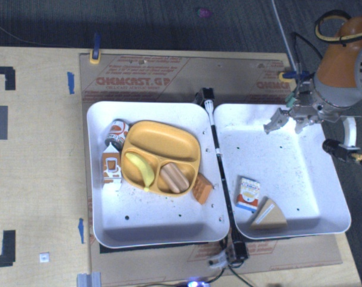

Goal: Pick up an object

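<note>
Box [248,194], small and white-and-blue, lies in the lower middle of the right bin [324,217], with a tan wedge [268,214] just beside it at lower right, the two looking close to touching. Those are the nearest candidates for a pick. Over in the left bin [103,220] sits a yellow tray [163,137] carrying a banana [141,169] and a hot dog [174,177], with a can [115,133] and a carton [111,166] tucked along its left edge and a small brown piece [202,189] at its lower right.

Up at the upper right of the frame, the gripper [287,118] hangs over the far corner of the right bin, well apart from box and wedge. The jaws look spread, with nothing between them.

Risks from here, as I read it: box and wedge lie so close that a descent on one could nudge the other or pinch both. Both lie flat, so the jaws may slide off a low edge and close on air. The wedge sits near the bin's lower wall, which could block a finger.
</note>
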Robot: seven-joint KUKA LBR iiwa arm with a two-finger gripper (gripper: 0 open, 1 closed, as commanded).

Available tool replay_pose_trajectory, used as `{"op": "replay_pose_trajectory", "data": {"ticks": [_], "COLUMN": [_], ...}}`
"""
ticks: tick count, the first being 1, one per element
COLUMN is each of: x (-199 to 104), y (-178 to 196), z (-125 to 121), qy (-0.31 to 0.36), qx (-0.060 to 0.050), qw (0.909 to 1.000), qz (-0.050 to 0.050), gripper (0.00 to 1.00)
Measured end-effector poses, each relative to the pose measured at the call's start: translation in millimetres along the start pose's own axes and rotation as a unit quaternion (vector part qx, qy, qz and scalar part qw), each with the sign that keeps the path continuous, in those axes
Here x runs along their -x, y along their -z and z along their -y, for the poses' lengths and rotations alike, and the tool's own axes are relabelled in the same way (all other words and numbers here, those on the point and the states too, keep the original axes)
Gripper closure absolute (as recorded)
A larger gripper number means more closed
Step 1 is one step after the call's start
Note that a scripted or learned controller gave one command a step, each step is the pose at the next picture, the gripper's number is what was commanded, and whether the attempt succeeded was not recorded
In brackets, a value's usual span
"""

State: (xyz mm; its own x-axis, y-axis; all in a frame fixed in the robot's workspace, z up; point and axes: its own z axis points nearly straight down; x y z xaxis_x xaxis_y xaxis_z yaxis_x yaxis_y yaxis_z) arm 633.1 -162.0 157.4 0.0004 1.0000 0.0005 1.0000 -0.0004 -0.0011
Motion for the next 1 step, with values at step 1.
{"op": "replay_pose_trajectory", "data": {"ticks": [1], "x": [-24.7], "y": [-58.7], "z": [81.2], "qy": [0.0], "qx": [0.0], "qw": [1.0], "qz": [0.0], "gripper": [0.0]}}
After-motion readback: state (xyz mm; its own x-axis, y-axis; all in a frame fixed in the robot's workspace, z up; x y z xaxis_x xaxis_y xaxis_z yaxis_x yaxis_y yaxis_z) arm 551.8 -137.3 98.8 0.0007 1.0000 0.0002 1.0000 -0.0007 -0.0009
